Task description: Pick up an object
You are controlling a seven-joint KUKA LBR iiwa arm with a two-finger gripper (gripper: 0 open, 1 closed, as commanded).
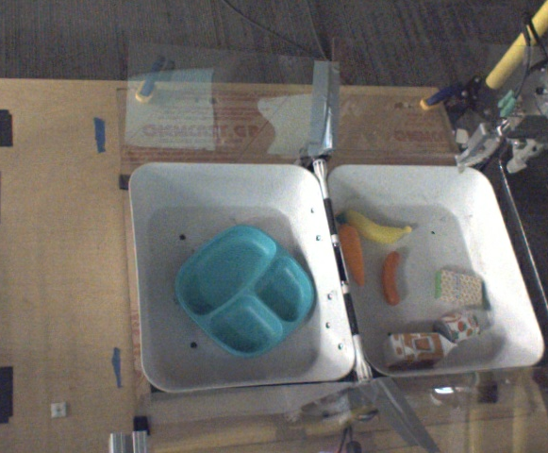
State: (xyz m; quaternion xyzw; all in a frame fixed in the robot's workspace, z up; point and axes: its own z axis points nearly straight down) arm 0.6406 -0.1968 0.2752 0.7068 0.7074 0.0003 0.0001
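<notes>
Yellow and curved, the banana [379,228] lay in the right bin [514,253], down and left of the gripper [500,140], long axis crosswise. Beside it lay a smooth orange carrot [352,253], a sausage [390,278] and printed cartons [415,346]. I could not tell the gripper's state.

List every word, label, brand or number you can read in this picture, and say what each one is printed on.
Nothing can be read with certainty.
Clear plastic sheet above the bins: a line of pale, seemingly reversed lettering, too blurred to read.
Small carton in the right bin: red and white print, too small to read.
Two other packets: print too small to read.
</notes>
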